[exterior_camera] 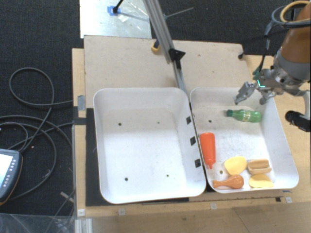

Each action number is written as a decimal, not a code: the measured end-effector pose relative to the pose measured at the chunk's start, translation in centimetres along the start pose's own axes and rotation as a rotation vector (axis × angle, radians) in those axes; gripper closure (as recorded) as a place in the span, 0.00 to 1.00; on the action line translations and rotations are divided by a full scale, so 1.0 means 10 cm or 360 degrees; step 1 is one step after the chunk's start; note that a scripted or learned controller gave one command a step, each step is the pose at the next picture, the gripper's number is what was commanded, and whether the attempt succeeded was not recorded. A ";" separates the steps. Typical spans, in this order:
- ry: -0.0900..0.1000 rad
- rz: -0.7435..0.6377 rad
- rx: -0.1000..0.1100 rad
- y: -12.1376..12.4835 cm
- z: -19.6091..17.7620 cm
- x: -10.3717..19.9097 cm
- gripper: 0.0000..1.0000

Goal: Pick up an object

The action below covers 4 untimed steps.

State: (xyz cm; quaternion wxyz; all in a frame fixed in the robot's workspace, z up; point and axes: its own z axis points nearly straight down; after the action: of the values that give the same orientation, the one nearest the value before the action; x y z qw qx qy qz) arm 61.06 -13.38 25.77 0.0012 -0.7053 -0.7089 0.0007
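My gripper [254, 97] hangs open over the far part of the right bin [279, 130], its two grey fingers spread apart with nothing between them. Just below it a green bottle [244, 114] lies on its side. An orange carrot [208, 148] lies along the bin's left wall. At the near end sit a yellow round piece [235, 165], a tan bun-shaped piece [259, 166], a flat yellow piece [261, 181] and an orange pear-shaped piece [230, 182].
The left bin [146, 144] stands beside the right one, a divider with black clips between them. A slanted metal pole [160, 25] crosses the bench at the back. Cables and a pendant [7, 171] lie on the floor at left.
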 end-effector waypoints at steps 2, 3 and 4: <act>0.0000 0.0007 0.0002 -0.07 0.57 0.01 0.00; 0.0001 0.0008 0.0003 -0.06 1.20 0.02 0.00; 0.0000 0.0007 0.0002 -0.07 1.70 0.03 0.00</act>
State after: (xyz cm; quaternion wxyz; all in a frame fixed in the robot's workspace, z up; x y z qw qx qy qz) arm 60.34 -13.11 8.80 0.0016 -0.7069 -0.7074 0.0010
